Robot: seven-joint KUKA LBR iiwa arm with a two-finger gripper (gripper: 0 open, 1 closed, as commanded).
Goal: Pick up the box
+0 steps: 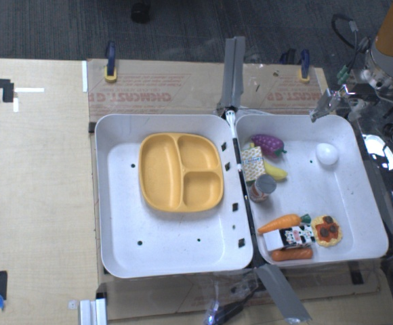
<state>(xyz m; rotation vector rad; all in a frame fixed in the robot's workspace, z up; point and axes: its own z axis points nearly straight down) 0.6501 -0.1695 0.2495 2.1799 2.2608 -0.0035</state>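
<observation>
Not started, as far as visible. Small black-and-white cow-print carton box (296, 237) lying flat in lower part of right white bin (359, 181), wedged betw. orange plastic carrot (279, 223) above and reddish sausage-like toy (291, 254) below, touching both; round pizza-slice toy (327, 229) just beside on the right. Nothing lifted, nothing gripped.

Also in right bin: purple grape bunch (267, 143), yellow banana-like piece (275, 172), patterned paper packet (252, 162), small tin can (261, 188), white ball (327, 154). Left white bin (115, 202) bearing yellow three-compartment plastic plate (181, 171), mid-frame.

Arm pose: parked at upper right of frame, outside bin rim, orange band at top right corner, grey wrist below. Gripper (328, 103) hanging near upper right corner of right bin, well apart from box. Claw state: cannot tell, too small and cluttered w/ cables.

Left to do, by judgement: swing toward lower part of right bin, descend over box, close, lift. Tight neighbours likely a nuisance.
</observation>
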